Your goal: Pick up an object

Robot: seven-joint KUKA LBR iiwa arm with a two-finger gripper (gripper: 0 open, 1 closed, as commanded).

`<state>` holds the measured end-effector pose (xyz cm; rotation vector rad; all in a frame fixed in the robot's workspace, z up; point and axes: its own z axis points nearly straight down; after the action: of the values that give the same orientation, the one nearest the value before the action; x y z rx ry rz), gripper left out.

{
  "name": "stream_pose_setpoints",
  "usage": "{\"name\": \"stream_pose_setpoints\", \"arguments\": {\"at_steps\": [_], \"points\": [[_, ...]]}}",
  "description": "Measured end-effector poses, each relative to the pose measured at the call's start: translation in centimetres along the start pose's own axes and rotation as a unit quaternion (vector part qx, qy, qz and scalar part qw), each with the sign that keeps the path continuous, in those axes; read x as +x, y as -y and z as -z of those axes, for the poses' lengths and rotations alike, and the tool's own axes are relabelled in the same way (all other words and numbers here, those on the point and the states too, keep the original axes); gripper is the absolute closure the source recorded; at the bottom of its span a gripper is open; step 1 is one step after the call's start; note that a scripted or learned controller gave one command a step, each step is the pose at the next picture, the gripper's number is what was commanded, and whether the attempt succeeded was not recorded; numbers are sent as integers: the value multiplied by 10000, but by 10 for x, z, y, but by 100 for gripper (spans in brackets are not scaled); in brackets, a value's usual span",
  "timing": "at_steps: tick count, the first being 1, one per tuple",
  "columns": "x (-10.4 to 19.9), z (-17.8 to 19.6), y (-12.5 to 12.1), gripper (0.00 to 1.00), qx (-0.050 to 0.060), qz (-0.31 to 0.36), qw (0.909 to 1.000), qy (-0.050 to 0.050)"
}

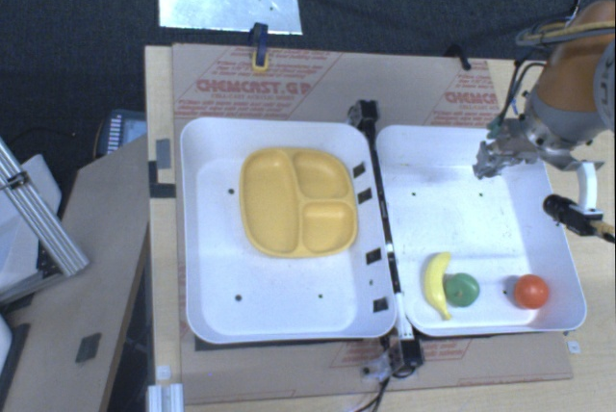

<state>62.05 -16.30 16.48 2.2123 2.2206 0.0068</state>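
Near edge of right white plastic bin (539, 208): curved yellow banana (438, 283) touching round green fruit (463, 290), glossy orange-red ball (530, 291) apart to their right. Left white bin (207, 208) holds smooth yellow three-compartment plate (296, 201). Farther back, claw (489, 160) over right bin's far side, nothing visibly gripped; too small and blurred to tell its state. Arm cut off at right.

A single fixed camera looks down from above the table (318, 78) at a slant, far enough back to take in both white bins whole, with dark floor beyond the table's far edge. The arm (576, 78) enters at the frame's right, and its pincer (491, 160) hangs over the right bin (481, 218); the left bin (212, 237) lies well to the pincer's left across the frame.
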Motion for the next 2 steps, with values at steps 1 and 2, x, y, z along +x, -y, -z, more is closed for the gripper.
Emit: {"name": "stream_pose_setpoints", "arguments": {"at_steps": [1,2], "points": [[1,44,-2,100,8,4,10000,-2],[-1,110,-5,100,-6,10,10000,3]]}}
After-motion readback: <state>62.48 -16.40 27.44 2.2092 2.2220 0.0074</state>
